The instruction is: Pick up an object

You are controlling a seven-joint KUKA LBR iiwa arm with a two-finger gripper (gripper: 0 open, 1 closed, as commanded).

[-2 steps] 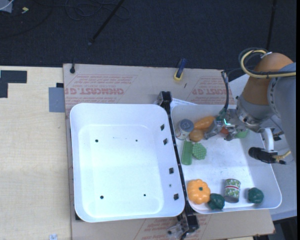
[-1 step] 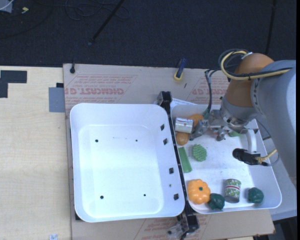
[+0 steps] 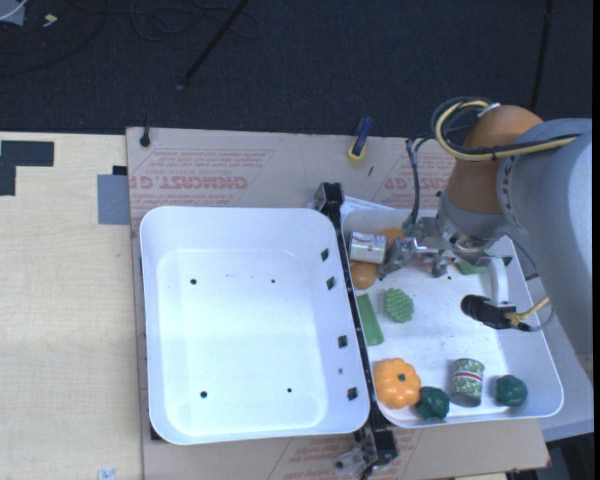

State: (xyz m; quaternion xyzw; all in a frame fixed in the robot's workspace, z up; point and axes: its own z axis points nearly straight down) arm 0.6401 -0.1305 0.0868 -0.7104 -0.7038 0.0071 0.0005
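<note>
A pale bench [image 3: 50,298] carries two white bins. The arm [image 3: 500,183] bends in from three o'clock, its gripper [image 3: 412,253] low at the right bin's [image 3: 540,403] eleven o'clock corner; its opening cannot be told. A silvery can [image 3: 367,247] lies just beside it. Toward six o'clock sit a knobbly green piece [image 3: 399,305] and an orange pumpkin [image 3: 397,382].

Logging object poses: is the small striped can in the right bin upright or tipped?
Upright. The can stands on its base in the right bin, its round top facing up, between two dark green pieces.
</note>
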